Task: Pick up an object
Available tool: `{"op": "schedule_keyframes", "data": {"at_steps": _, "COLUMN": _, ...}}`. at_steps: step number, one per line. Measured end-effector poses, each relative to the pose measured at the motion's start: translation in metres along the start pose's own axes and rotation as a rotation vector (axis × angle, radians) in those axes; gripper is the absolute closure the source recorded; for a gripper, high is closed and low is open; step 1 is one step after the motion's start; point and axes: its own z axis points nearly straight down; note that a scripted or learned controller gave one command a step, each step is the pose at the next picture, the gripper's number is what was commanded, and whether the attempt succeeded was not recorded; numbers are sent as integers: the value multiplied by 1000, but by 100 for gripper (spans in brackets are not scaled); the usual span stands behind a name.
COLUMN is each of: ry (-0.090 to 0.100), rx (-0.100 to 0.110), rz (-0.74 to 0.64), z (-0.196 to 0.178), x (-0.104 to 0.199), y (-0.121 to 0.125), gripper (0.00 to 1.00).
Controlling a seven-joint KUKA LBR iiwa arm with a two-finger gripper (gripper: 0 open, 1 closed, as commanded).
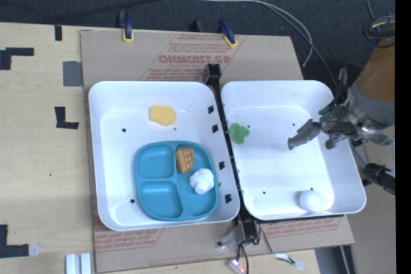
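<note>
the gripper [316,136] hangs over the right bin [276,96], fingers apart and empty. it looks to be approaching; next it needs lowering onto the green toy [239,133]

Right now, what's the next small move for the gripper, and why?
Probably shift the gripper toward the white ball in the right bin, then descend. The gripper hangs over that bin's right side with nothing visible between its fingers. The ball lies near the bin's front edge, the closest object to it; the green piece sits farther off, against the divider.
</note>
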Motion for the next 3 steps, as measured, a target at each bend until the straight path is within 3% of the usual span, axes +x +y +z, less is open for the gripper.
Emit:
{"op": "schedule_keyframes", "data": {"at_steps": 1, "ry": 0, "rx": -4, "rz": -1, "z": -2, "x": 0, "y": 1, "gripper": 0}}
{"op": "schedule_keyframes", "data": {"at_steps": 3, "ry": 0, "rx": 1, "rz": 0, "z": 94, "x": -14, "y": 3, "gripper": 0}}
